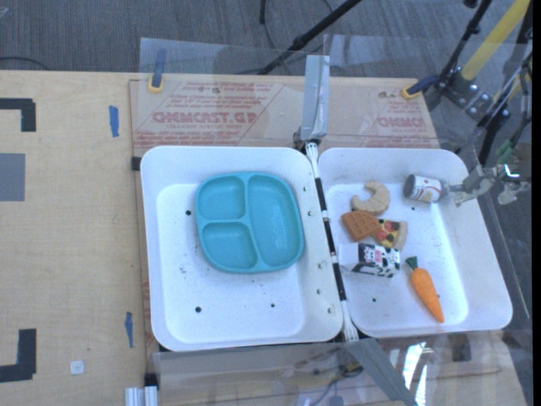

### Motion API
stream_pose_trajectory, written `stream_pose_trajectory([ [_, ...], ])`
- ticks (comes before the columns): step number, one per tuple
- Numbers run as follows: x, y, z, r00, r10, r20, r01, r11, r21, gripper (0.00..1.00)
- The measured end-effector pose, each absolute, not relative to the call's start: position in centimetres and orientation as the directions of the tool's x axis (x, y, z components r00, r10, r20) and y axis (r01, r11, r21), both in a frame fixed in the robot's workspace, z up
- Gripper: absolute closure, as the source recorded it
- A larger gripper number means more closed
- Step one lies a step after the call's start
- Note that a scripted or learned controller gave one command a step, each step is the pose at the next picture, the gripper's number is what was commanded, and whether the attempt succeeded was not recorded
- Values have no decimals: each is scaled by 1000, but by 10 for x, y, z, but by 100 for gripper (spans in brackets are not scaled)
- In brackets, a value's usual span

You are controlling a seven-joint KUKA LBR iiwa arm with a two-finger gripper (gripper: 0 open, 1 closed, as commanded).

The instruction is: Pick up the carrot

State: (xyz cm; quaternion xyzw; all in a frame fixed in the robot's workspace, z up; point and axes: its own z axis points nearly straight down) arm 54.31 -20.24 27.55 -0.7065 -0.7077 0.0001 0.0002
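Two white bins sit side by side on the table. The left bin holds a teal divided plate with three compartments. The right bin holds all the small items. The carrot lies toward the near right part of that bin, its green top pointing up-left and its orange tip toward the near rim, tilted on a diagonal. Just left of its green end is a small black-and-white carton, close but apparently not touching. Above the carton sit a pizza-slice toy and an orange waffle-like piece, overlapping each other. Farther back lies a tan crescent-shaped biscuit. A small silver can rests on its side near the far right rim. The claw is at the bin's right edge, just beside the can and well apart from the carrot; whether it is released or clenched cannot be told. Nothing lies over the carrot, and the bin floor to its right is bare.
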Motion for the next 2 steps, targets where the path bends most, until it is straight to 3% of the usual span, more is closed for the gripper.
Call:
stream_pose_trajectory([
  [1, 481, -223, 119, -56, 998, 4, 998, 56, -2, 0],
  [2, 481, -182, 88, -251, 968, -6, 968, 251, 7, 0],
])
